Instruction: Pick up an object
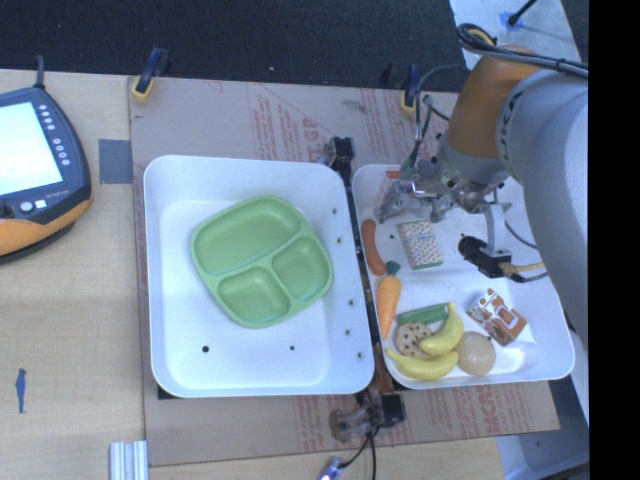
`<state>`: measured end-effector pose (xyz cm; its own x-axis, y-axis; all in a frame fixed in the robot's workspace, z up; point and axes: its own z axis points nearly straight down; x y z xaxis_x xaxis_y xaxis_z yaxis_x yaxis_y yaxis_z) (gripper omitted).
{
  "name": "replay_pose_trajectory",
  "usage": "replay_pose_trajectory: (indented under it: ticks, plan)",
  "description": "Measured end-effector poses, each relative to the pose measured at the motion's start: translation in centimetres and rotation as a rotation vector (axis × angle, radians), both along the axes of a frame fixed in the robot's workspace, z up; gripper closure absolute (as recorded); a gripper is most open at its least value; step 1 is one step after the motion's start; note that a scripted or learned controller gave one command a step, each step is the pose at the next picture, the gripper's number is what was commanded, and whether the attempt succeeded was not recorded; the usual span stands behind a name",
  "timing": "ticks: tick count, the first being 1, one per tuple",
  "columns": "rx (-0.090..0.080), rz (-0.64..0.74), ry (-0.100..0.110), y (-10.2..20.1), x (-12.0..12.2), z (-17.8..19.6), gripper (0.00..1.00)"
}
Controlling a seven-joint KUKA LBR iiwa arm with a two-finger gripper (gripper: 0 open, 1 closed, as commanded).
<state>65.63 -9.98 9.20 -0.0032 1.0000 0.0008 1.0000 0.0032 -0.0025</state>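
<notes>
**2 white bins on a cardboard-covered bench, arm over the right bin**

2 shallow bins sit side by side on a brown cardboard sheet (300, 118) clamped to a pale wooden bench (60, 318); dark floor lies beyond the far edge. A handheld pendant (35, 168) with a lit screen rests on the bench at far left. The left bin (170, 368) holds 1 green 3-compartment plate (262, 260), tilted diagonally, with bare white floor all around it, widest along the near and left sides. The right bin (545, 363) is crowded at its near end: a banana (435, 353), long axis running left to right and curving upward at its right end, touches a cookie (407, 339), a green piece (422, 314) and a pale round item (476, 354). A carrot (387, 303) lies along the bin's left wall, long axis near to far, green tip at the far end; a sausage (372, 246) lies just beyond it on the same line. A small packet (420, 244) sits mid-bin, and a red-and-white box (497, 316) lies near the right wall. The gripper (425, 200) hangs over the far end of the right bin, just beyond the packet; whether its fingers are spread or closed cannot be told, and nothing is seen between them.
</notes>
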Motion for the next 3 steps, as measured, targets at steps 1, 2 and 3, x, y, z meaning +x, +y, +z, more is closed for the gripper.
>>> replay_pose_trajectory:
  ticks: [1, 2, 3]
  plan:
    - [-0.001, 0.001, 0.002, -2.0, -4.6, 0.0, 0.00]
    - [-0.001, 0.002, 0.005, -2.1, -4.6, 1.0, 1.00]
    - [0.000, 0.002, 0.000, 7.1, -7.6, 10.0, 1.00]
